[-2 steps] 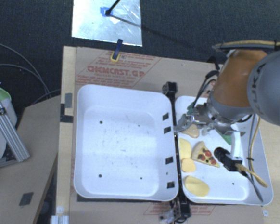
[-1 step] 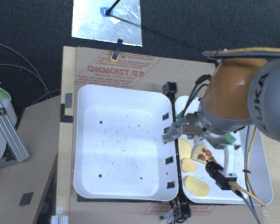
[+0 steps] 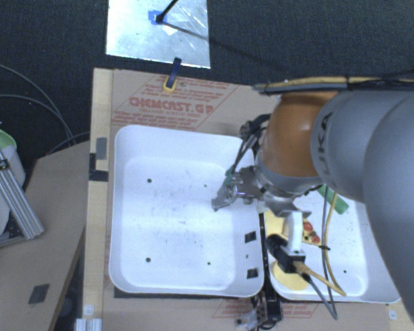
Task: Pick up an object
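The gripper (image 3: 224, 195) hangs over the right edge of the left bin (image 3: 167, 215), just inside the wall it shares with the right bin (image 3: 353, 262); the slant of the view and the wrist's bulk hide whether it is open or shut, and nothing can be seen held in it. The bare white floor of the left bin under it offers nothing to take. What there is to pick lies in the right bin, largely covered by the arm (image 3: 379, 153): a green piece (image 3: 337, 204) near the bin's middle, a yellow piece (image 3: 292, 281) in its near-left corner, and a small red-and-yellow piece (image 3: 310, 237) between them. To do the step well, the gripper would probably need to cross the shared wall, centre over one piece well clear of the walls, and come straight down; the yellow piece, tight in the corner, looks the hardest to close on. The brown sheet (image 3: 198, 96) under the bins carries red print reading CHEMCAST GP along its far edge; more red print along the near edge is too broken to read
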Controlling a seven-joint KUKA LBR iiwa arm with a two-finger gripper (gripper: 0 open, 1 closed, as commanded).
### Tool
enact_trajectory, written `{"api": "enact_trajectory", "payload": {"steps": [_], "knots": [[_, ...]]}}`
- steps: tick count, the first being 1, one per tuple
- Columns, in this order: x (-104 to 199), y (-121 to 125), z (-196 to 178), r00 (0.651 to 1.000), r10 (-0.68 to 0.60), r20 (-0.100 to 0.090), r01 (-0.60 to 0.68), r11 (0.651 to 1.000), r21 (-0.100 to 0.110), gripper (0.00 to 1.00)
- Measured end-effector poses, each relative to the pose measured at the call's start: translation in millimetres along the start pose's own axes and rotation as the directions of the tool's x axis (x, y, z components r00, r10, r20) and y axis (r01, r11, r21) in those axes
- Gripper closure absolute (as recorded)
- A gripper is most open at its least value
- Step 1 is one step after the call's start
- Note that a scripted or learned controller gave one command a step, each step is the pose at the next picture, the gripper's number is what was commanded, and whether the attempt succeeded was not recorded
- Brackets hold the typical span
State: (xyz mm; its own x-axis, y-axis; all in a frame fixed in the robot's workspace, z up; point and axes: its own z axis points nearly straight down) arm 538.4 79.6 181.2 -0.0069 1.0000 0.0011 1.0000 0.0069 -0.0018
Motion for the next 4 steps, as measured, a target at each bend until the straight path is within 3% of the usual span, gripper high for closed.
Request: {"api": "enact_trajectory", "payload": {"steps": [1,2,3,4], "knots": [[62.2,17.7,85.5,1.0,-0.002,-0.001,0.002,1.0,0.003,0.0],[41.4,128.9,74.7,1.0,0.003,0.001,-0.003,1.0,-0.014,0.0],[-49.0,117.0,-9.5,1.0,0.01,0.002,-0.01,1.0,-0.01,0.0],[1.1,101.0,-76.7,1.0,-0.002,-0.002,0.001,1.0,-0.01,0.0]]}}
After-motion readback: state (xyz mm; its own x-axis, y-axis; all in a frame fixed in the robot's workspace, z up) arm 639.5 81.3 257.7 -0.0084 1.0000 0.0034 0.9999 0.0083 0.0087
